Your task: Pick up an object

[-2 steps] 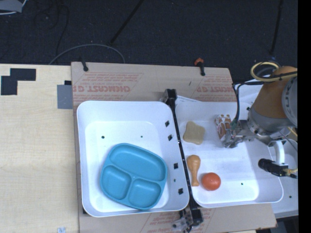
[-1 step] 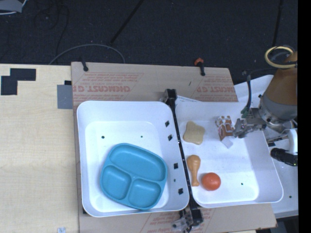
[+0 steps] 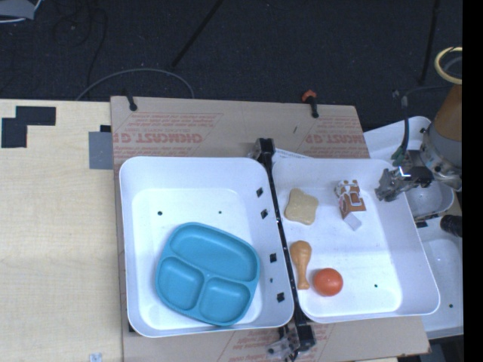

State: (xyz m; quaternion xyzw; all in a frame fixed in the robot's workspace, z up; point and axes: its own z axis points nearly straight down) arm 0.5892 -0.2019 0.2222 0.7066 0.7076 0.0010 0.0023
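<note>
1. Two white bins sit side by side on a cardboard sheet on the table; the divider clips between them are the landmark.
2. Left bin, left of the clips: a blue three-compartment tray lies flat toward its near side.
3. Right bin, right of the clips: four things, all apart from each other.
4. Beige bread-like piece: just right of the clips, toward the far side.
5. Small brown-and-white block toy: further right of the clips, level with the bread piece.
6. Tan wooden peg-like piece: just right of the clips, near side, lying lengthwise.
7. Red-orange ball: just right of the peg, close to it, not clearly touching.
8. Tool: well right of the clips, above the right bin's far right rim, near the block toy but apart from it.
9. Tool state: cannot tell, too small and blurred. Nothing visible in it.
10. Arm enters from the right, orange band at the frame edge.
</note>
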